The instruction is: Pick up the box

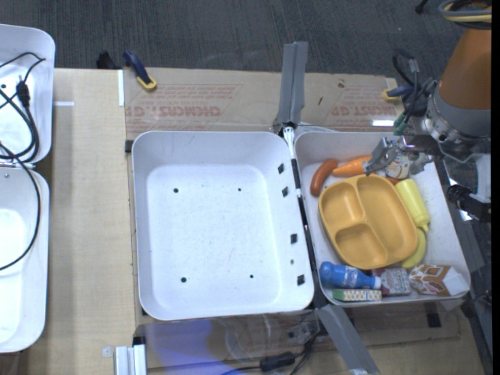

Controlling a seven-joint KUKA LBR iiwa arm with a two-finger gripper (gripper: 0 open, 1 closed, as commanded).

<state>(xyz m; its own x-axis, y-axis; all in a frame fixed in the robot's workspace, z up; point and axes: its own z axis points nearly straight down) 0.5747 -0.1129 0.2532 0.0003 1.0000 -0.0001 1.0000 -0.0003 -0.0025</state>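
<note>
Where tool hangs, fingers unclear.

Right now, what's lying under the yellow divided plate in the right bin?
A banana pokes out from beneath the yellow plate along its right edge. How far it runs underneath, and whether anything else lies there, is covered by the plate.

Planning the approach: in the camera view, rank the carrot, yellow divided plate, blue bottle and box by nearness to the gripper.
From the gripper:
1. Carrot, just left of it.
2. Yellow divided plate, below it.
3. Box at the bin's lower right and blue bottle at lower left: too close to call.
</note>
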